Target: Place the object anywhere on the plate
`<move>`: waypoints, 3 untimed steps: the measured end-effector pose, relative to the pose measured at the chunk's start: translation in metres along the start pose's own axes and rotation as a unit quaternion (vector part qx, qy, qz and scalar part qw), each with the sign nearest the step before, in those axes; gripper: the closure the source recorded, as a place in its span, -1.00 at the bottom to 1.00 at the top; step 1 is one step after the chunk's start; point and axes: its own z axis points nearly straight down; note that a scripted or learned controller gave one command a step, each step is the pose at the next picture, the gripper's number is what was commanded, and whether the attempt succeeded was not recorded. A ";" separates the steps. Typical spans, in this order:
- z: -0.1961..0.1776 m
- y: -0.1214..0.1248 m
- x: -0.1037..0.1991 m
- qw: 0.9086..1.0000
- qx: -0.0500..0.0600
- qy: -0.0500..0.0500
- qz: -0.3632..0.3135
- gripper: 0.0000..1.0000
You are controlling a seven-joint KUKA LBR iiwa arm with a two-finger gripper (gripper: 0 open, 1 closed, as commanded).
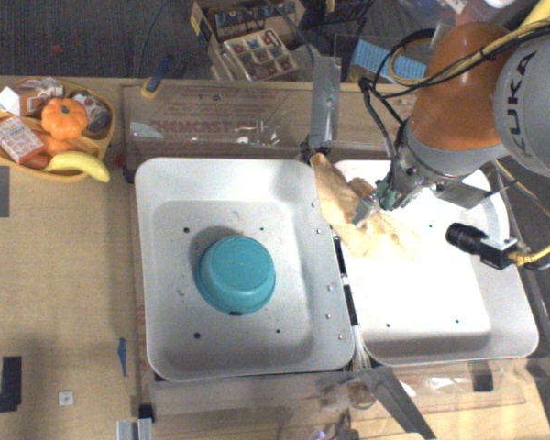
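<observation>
One two-finger gripper (382, 197) grips, we judge, a tan floppy object (341, 195); the teal round plate (236, 273) lies leftward, across the bins' divide.

Arm (495, 81): grey casing with a broad orange band above the wrist, partial black "KUKA" lettering on the grey shell, yellow and black cables looped over the orange section, wrist tapering to a small gripper (378, 202), possibly teal-tinted.
</observation>
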 end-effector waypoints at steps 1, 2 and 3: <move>-0.007 0.026 0.051 0.980 -0.001 0.000 -0.198 1.00; -0.001 0.049 0.093 0.922 -0.001 0.000 -0.386 1.00; 0.004 0.067 0.143 0.885 -0.001 0.000 -0.465 1.00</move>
